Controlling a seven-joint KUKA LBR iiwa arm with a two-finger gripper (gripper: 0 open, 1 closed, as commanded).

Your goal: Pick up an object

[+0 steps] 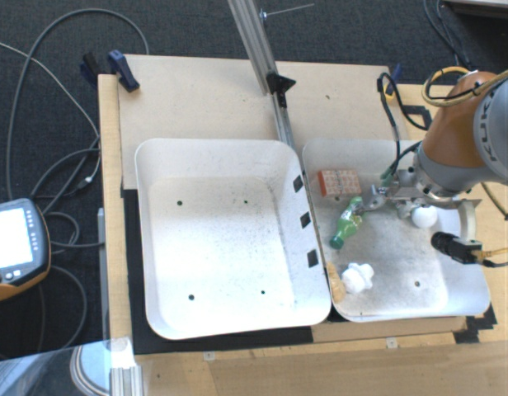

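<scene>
The right bin (pixel 402 299) holds a brown speckled block (pixel 337 181) near its far left corner. A green bottle (pixel 347 225) lies tilted just below the block. A white crumpled thing (pixel 357 277) rests near the front left. A small white ball (pixel 423 215) sits close under the wrist. My gripper (pixel 376 198) hangs low over the bin's middle, pointing left, its tip just right of the green bottle's upper end. I cannot tell whether it touches the bottle.
The left bin (pixel 155 221) stands beside the right one, their walls meeting at a seam with black tabs (pixel 304 219). A slanted metal rail (pixel 254 35) crosses the bench from the back. Clamps sit on the bench's far corners.
</scene>
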